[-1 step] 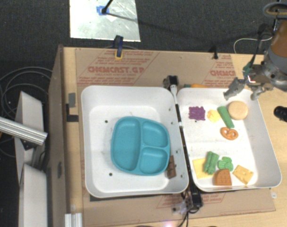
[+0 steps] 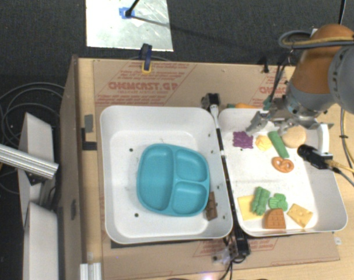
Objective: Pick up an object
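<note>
We look down from one fixed camera set above the surface (image 2: 165,80), tilted so the far edge sits toward the top of the frame and the near edge toward the bottom. We stand far enough back to take in both white bins whole: the left bin (image 2: 115,156) and the right bin (image 2: 322,197) side by side. The arm (image 2: 325,69) enters from our right, and dark floor (image 2: 31,34) frames the surface.

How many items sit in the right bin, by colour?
Purple: 1
Yellow: 3
Green: 3
Orange: 2
Tan: 1
Total: 10
</note>
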You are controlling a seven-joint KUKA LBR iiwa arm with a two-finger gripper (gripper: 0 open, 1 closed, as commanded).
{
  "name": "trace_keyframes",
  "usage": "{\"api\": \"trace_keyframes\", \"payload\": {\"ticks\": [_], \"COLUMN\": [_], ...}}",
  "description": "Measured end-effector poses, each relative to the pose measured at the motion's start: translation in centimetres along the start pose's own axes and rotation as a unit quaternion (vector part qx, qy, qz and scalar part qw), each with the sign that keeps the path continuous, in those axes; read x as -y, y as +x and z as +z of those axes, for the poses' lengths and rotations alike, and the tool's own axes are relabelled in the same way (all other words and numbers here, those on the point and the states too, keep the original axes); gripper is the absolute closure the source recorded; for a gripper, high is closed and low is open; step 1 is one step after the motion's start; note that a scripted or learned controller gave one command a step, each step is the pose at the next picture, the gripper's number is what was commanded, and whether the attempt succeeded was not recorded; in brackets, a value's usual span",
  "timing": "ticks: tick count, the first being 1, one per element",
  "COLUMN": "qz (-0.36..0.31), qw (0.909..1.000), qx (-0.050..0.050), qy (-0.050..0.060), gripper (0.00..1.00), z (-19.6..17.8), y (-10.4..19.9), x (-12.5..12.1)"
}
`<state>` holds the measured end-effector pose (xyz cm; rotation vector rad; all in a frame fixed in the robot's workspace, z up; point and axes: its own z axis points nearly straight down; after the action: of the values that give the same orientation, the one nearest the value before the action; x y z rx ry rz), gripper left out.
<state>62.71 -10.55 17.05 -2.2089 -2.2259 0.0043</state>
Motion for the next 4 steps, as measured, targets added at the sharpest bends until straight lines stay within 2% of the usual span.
{"api": "trace_keyframes", "payload": {"ticks": [1, 2, 3, 4], "qz": [0.0, 0.001, 0.008, 0.002], "qw": [1.0, 1.0, 1.0, 1.0], "qx": [0.0, 0.002, 0.004, -0.001], "qy": [-0.001, -0.007, -0.004, -0.005], "gripper": [0.0, 1.0, 1.0, 0.0], "z": [9.1, 7.4, 7.3, 7.4], "y": [1.7, 1.5, -10.2, -9.0], "x": [-2.1, -2.3, 0.6, 0.3]}}
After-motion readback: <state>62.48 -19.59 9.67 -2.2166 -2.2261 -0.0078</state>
